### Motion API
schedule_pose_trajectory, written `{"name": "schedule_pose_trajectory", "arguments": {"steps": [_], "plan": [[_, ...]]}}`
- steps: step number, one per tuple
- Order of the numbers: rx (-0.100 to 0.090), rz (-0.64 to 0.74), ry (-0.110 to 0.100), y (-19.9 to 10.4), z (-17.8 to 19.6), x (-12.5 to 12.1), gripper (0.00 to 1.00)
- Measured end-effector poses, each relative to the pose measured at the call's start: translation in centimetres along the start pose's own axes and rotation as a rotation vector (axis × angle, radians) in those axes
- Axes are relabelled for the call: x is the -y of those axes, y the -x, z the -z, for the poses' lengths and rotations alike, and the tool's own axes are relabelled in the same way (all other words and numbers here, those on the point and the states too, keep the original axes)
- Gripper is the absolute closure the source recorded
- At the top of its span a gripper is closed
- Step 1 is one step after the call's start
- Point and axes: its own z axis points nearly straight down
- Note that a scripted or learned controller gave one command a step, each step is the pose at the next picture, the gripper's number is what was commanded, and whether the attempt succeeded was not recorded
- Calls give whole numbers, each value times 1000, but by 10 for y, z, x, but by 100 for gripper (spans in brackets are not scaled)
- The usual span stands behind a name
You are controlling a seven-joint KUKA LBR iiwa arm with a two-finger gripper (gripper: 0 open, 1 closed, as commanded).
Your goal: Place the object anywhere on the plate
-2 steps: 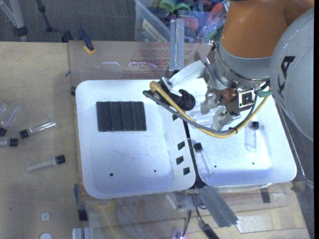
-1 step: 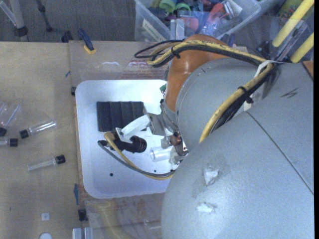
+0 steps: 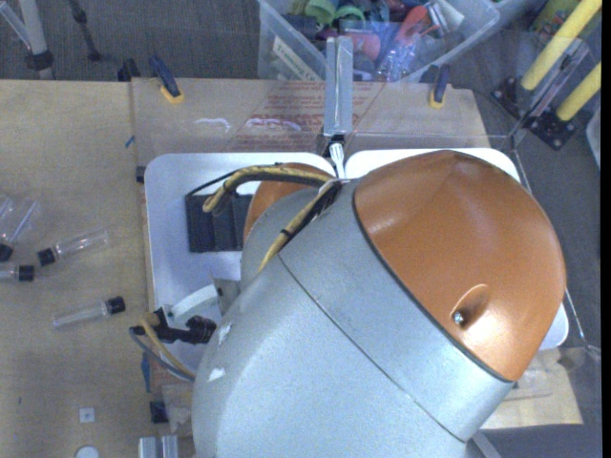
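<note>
The arm (image 3: pixel 382 322), grey with an orange dome, covers the near and right part of the scene and stands between me and most of both bins. The worktop (image 3: pixel 67 160) lies bare-wooded to the left. The left bin (image 3: pixel 158 218) shows its left wall and a strip of white floor; of the right bin (image 3: pixel 430 156) I see the far rim alone. Beyond the worktop, at the far edge, a clear tub (image 3: pixel 286 8) holds a jumble of small coloured items.

In the left bin, beyond the orange band (image 3: pixel 277 194) of the wrist, sits a black block (image 3: pixel 215 222) to which the yellow cables (image 3: pixel 253 175) run. I judge it to be the body of the gripper, and whether that gripper is released, clenched or grasping anything I cannot tell. Small clear vials (image 3: pixel 81 246) with dark caps lie on the worktop to the left, well apart from the bins.

The object and the plate I cannot locate; I judge both to lie under the arm. On handling I can only reason from the tub's contents: probably a light, stiff plastic piece, not fragile, perhaps slippery. I would take hold across its narrowest firm span, near its middle, once the arm clears my sight of it.
</note>
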Motion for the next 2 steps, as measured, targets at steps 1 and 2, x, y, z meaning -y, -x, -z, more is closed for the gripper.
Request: {"name": "schedule_pose_trajectory", "arguments": {"steps": [1,2], "plan": [[-2,415,2,-101,-7,-18,100],[-3,143,1,-136,63,-25,100]]}}
